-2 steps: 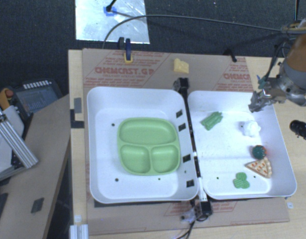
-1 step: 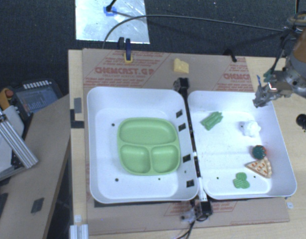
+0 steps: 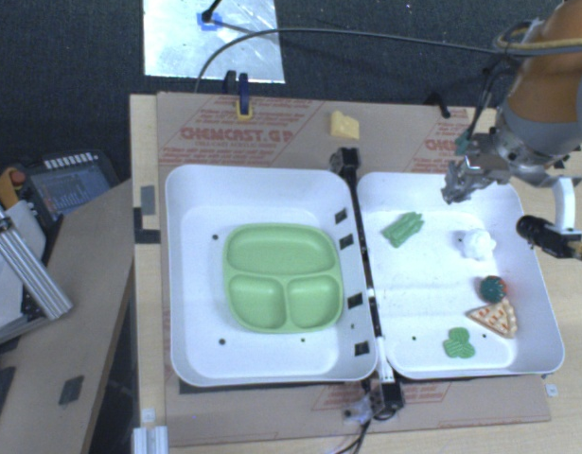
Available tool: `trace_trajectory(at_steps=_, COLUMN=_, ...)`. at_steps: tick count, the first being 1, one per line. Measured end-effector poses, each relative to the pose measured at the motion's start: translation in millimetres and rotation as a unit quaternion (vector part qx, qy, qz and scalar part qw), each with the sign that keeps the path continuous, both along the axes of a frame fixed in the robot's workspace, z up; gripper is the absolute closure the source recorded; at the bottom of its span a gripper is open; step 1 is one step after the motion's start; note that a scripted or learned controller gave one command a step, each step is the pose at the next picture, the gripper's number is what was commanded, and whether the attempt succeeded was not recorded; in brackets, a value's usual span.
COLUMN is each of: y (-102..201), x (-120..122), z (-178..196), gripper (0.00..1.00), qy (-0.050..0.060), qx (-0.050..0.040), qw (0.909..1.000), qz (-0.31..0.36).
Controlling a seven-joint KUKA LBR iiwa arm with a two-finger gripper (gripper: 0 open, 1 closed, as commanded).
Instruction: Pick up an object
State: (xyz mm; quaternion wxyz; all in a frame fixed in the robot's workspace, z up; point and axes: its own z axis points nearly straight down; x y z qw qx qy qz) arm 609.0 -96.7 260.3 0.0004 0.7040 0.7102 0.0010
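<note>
Left bin [image 3: 191,282]: white plastic, smooth, faint sheen. Holds a divided tray [image 3: 276,277], pale green plastic, smooth and matt.
Right bin [image 3: 546,348], beside the left bin: same white smooth plastic.
Bench board [image 3: 272,126], beneath the left bin: tan, matt, cardboard-like, red print.
Clip [image 3: 241,93], behind the left bin: blue and yellow plastic.
Sheet [image 3: 172,26], farther behind the left bin: silvery, foil-like, crinkled, reflective.
Ground cover [image 3: 63,64], left of that sheet: dark, cloth-like, rough, matt.
Rail [image 3: 26,263], far left of the left bin: bare metal, ribbed, shiny.
</note>
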Motion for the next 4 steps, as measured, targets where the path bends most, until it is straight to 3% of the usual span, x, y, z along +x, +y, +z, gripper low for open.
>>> trace_trajectory(at_steps=1, y=45.6, x=-1.2, z=-1.2, gripper=1.00, qy=0.000, qx=0.0000, qw=1.0000, qz=0.000)
trace_trajectory(at_steps=4, y=200.5, x=26.1, z=-37.2, gripper=1.00, qy=0.000, qx=0.0005, qw=1.0000, qz=0.000)
